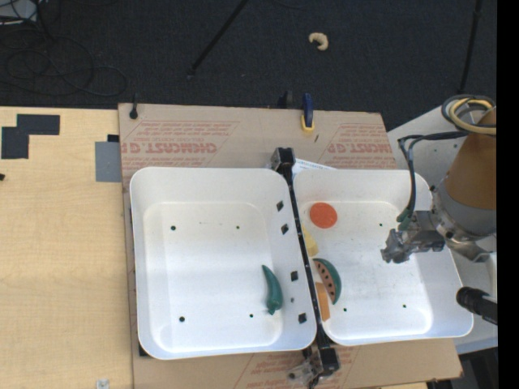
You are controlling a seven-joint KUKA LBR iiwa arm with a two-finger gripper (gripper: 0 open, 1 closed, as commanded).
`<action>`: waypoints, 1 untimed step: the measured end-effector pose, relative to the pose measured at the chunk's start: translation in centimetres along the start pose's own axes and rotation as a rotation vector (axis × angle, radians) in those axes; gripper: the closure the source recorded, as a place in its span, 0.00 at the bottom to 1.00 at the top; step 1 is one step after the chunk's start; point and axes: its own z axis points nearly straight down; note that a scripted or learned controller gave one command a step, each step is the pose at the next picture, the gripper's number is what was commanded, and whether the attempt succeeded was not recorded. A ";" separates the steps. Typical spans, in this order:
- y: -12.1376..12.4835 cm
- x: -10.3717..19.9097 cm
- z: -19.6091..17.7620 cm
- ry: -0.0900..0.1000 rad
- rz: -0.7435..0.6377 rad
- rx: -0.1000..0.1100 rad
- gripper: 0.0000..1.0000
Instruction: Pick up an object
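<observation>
My gripper (395,250) hangs over the right side of the right bin (422,322), with the grey arm and its orange band reaching in from the right edge. An orange round disc (323,215) lies at the back left of that bin. A green and orange curved piece (328,280) rests against the divider at the bin's left wall, with a small yellow bit (312,250) just above it. A teal curved object (272,289) lies in the left bin (154,331) near its right wall. All these things lie apart from the gripper.
A black divider clamp (293,241) runs between the two bins. Both bins stand on a cardboard sheet (203,140) with a blue and yellow clamp (307,112) at its back edge. Cables cross the dark floor behind.
</observation>
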 end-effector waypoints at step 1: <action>-2.5 3.9 5.5 0.001 -0.002 -0.001 1.00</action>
